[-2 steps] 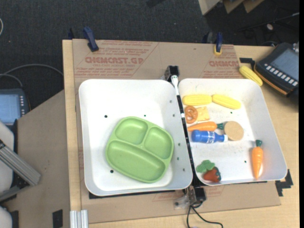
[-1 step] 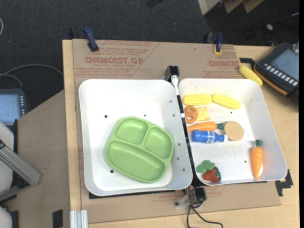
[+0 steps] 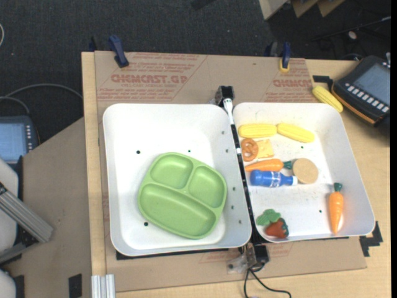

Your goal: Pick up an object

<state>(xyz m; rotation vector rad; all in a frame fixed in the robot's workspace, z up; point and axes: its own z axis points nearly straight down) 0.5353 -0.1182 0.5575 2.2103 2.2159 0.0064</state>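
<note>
The toy foods are lying loose in the right bin (image 3: 347, 143) — corn cobs (image 3: 257, 130), blue bottle (image 3: 270, 179), carrot (image 3: 335, 210), strawberry (image 3: 276, 228) — each waiting as a candidate to pick. A green divided plate (image 3: 182, 195) is sitting in the left bin (image 3: 124, 143) — likely for sorting.

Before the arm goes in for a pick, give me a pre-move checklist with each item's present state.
1. Objects available to pick: ok. The right bin holds toy food, including a blue bottle, a carrot and a strawberry.
2. An isolated target: ok. The carrot lies apart from the others, near the bin's right wall.
3. Crowding: not ok. The bottle lies against an orange piece and a round tan piece.
4. Left bin: ok. It holds a green divided plate, lying flat.
5. Gripper state: cannot tell.
</note>
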